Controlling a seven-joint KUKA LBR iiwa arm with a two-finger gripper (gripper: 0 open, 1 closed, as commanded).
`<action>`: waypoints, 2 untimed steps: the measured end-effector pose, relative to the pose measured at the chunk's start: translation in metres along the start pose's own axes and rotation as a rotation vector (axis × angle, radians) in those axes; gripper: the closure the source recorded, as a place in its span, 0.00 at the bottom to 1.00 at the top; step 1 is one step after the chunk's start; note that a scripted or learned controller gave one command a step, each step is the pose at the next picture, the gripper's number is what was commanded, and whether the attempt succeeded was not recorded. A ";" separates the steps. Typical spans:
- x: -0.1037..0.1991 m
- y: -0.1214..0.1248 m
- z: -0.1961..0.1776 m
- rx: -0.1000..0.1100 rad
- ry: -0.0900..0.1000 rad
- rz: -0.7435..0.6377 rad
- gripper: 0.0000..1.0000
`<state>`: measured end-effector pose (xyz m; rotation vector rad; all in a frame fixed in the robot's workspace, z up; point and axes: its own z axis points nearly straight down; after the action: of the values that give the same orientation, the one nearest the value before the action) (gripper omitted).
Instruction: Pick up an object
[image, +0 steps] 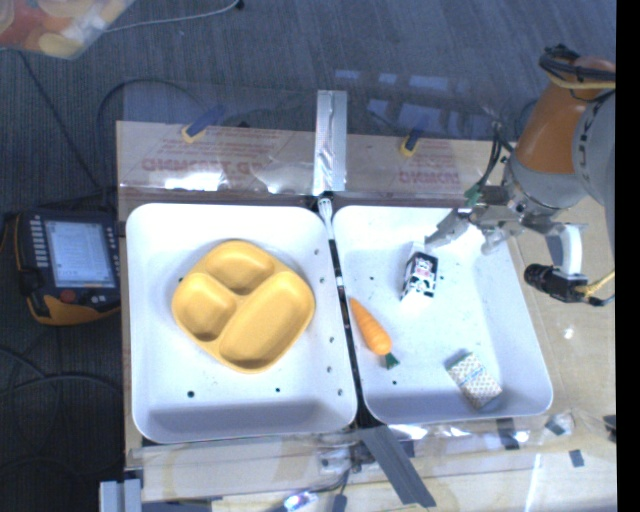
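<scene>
Three small things lie in the right bin (520, 330). A black and white toy (421, 275) stands near the bin's back middle. An orange carrot (371, 328) with a green tip lies by the left wall. A patterned grey block (473, 378) sits at the front right. My gripper (467, 236) hangs over the bin's back right, just above and right of the black and white toy, apart from it. Its fingers (446, 231) are spread open with nothing between them.
The left bin (150, 380) holds a yellow three-part dish (243, 303). A ridge (340, 300) divides the two bins. A teach pendant (70, 262) lies left of the bench. The grey and orange arm (560, 140) enters from the upper right.
</scene>
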<state>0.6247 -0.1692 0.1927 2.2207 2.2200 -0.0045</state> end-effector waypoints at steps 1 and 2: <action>-0.006 -0.016 -0.013 0.001 0.000 -0.128 0.00; -0.006 -0.016 -0.012 0.001 0.000 -0.128 0.00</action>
<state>0.6084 -0.1751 0.2051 2.0745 2.3583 -0.0063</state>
